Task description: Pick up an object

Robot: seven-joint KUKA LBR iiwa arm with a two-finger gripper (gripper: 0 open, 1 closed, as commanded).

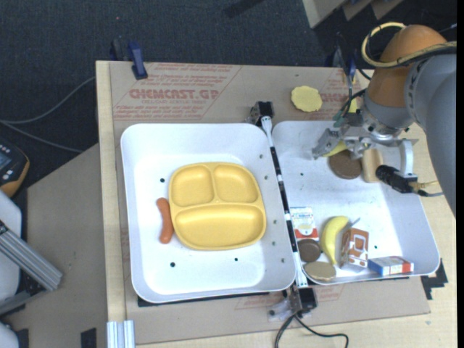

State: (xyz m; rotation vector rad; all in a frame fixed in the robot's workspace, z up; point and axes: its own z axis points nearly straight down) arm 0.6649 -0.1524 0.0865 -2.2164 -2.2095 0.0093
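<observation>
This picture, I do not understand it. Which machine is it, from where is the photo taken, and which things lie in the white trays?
One camera looks down at a slant on a bench. The grey arm with an orange band is a robot; its gripper is low in the right bin, over a brown disc. Whether it holds anything is unclear. That bin also has a banana and small boxes. The left bin has a yellow divided plate and a toy sausage beside it. A yellow disc lies outside, on the bench.

Even, bright overhead light being cast across both white bins (145, 194), faint soft shadows being thrown beneath the gripper (348, 147), mild glare being reflected left of it, focus being kept fairly sharp, dark floor being left underexposed.
</observation>
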